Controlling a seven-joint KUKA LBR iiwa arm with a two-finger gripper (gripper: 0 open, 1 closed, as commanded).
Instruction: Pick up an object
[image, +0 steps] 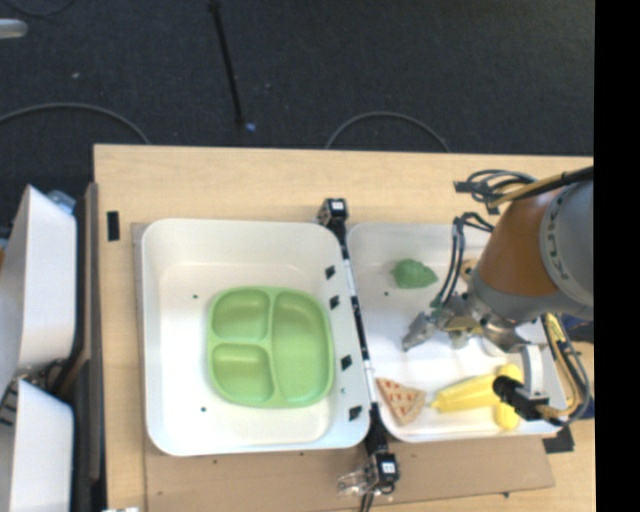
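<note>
Near right bin's front, yellow corn cob (468, 394)

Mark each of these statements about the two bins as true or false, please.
1. The green divided plate lies in the left bin. True.
2. The pizza slice lies in the left bin. False: it lies in the right bin, at its near left corner.
3. The yellow corn is beside the pizza slice. True.
4. The end effector is above the left bin. False: it is over the right bin.
</note>
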